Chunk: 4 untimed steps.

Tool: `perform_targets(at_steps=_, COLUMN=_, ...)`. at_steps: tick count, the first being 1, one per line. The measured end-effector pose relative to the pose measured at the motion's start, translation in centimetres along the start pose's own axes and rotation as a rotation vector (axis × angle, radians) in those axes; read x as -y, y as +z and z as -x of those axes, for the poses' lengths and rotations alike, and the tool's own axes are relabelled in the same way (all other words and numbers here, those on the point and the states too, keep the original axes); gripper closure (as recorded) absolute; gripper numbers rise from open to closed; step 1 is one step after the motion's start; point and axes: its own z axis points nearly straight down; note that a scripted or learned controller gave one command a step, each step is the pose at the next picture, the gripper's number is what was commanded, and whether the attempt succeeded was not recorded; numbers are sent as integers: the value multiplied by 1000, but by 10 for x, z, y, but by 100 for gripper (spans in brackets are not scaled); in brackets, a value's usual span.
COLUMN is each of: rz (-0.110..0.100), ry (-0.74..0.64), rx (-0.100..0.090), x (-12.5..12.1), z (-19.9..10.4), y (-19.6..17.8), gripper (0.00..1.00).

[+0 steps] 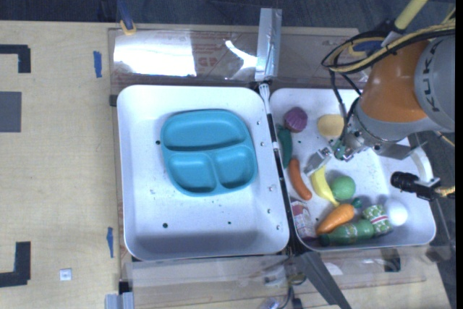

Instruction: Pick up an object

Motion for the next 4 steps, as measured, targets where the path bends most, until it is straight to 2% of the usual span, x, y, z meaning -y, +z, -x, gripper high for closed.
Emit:
perform_targets(at_steps=1, rz=11, ry=137, rx=5, x=10, z=-6, y=20, gripper=0)
perform_targets(at_steps=2, rz=13, ry=22, rx=8, x=23, z=-30, y=-80, gripper=0)
perform_targets(at_steps=3, rz=9, ry=-173, rx=7, x=-4, z=-2, y=15, gripper=0)
perform_targets(at_steps=4, rz=12, ry=-172, rx=8, x=-5, z=-2, y=5, gripper=100)
